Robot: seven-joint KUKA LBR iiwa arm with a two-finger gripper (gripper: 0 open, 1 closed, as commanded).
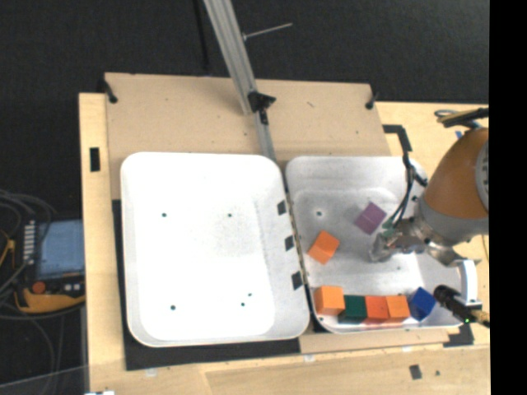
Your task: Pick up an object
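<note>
My hand [384, 245] low in the right bin [346, 175], grip state I cannot tell, purple block [370, 217] just beside it at 11 o'clock, orange block [323, 247] at 9 o'clock, row of orange, green and blue blocks [375, 306] along the bin's 6 o'clock wall, left bin [206, 245] alongside on the worktop [239, 118].

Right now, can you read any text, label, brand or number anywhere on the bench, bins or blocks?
None can be read.
Blue box with cables left of the bench: any marking is too blurred.
Small coloured cubes in the right white bin: plain faces, no lettering.
</note>
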